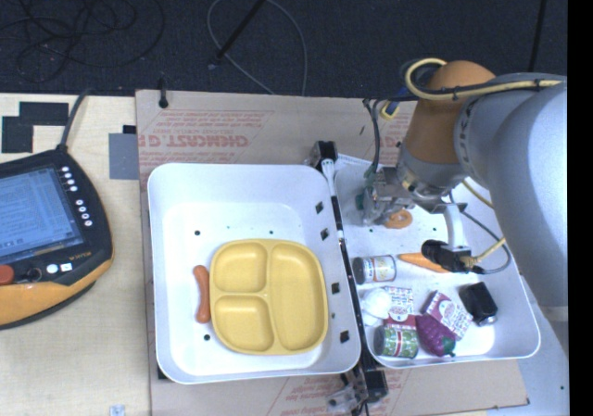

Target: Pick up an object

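Note:
My gripper [378,204] is low in the back left part of the right bin [519,335]. A small orange-brown piece [399,218] lies just to its right, touching or nearly touching it. In front of the gripper sit a small tin [375,268] on its side and a carrot [420,262]. Nearer the front lie a green can [398,341], a maroon packet [443,321], white wrapped items [382,301] and a black block [480,302].
The left bin [176,220] holds a yellow divided plate [269,296] with a red sausage [201,293] beside it on the left. A tablet-like pendant [42,229] rests on the bench at far left. The divider between the bins [338,247] runs close to the gripper's left.

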### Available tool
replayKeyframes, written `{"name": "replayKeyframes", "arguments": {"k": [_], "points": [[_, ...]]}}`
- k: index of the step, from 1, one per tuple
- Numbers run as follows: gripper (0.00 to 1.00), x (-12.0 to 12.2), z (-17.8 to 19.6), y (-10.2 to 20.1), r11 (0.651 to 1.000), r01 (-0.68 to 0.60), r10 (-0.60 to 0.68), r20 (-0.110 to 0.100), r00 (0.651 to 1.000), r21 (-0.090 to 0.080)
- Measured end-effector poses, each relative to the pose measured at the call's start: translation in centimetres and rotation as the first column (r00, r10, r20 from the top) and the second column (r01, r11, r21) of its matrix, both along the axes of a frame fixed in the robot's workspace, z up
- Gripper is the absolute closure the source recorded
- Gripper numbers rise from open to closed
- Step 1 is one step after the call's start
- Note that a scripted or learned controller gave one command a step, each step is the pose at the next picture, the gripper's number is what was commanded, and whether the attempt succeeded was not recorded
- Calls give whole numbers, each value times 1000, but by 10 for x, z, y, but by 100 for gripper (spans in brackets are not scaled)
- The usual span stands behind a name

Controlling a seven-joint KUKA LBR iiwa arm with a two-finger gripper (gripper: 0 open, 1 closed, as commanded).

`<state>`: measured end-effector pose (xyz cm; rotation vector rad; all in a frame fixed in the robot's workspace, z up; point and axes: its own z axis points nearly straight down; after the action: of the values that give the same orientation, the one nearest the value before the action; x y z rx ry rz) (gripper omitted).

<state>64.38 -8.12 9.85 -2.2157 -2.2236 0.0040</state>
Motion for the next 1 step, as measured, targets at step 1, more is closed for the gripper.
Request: {"name": "replayKeyframes", "arguments": {"k": [1], "points": [[0,1,0,0,1000,-1,1,2,1000,-1]]}}
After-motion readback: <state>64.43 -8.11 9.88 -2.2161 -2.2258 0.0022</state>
